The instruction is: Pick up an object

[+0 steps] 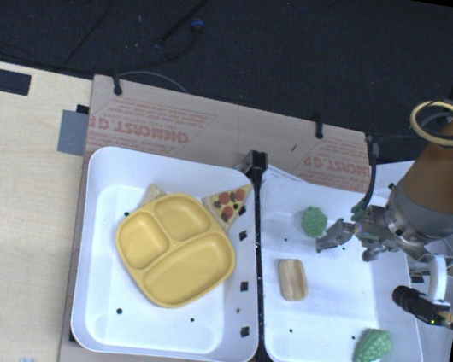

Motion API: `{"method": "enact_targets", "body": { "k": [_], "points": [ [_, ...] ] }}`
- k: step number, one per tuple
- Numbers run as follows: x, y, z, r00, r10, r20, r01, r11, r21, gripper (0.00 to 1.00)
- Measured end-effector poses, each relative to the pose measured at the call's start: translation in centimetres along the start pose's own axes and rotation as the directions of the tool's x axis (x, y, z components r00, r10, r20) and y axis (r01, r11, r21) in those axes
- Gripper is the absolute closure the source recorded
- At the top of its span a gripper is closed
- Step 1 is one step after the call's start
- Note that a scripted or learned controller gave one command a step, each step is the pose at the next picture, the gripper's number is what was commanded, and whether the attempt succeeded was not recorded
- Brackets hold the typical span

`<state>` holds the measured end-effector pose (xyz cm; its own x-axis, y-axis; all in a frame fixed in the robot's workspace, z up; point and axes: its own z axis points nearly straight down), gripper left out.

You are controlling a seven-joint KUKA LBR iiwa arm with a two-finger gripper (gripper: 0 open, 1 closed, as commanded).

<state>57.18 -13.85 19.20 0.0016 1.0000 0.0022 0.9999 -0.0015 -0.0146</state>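
Note:
In the right bin (313, 352) lie a small green bumpy ball (315, 222) near the back, a tan bread-like block (291, 279) toward the left, and a larger green bumpy object (372, 346) in the front right corner. My gripper (352, 244) hangs over the bin's back right part, just right of the small green ball. Its fingers (331, 238) are spread open with nothing between them.
The left bin (96, 283) holds a yellow divided plate (175, 249) and a pizza slice (230, 202) at its back right. A black divider (251, 249) runs between the bins. The arm's orange band (447, 163) rises at the right.

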Motion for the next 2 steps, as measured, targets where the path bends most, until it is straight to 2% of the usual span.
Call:
{"method": "enact_targets", "body": {
  "k": [1, 2],
  "points": [
    [0.0, 0.3, -0.7, 1.000, -0.002, 0.002, 0.002, 1.000, -0.013, 0.00],
    [0.2, 0.1, 5.8, 1.000, -0.001, 0.000, 0.001, 1.000, -0.005, 0.00]
  ]
}}
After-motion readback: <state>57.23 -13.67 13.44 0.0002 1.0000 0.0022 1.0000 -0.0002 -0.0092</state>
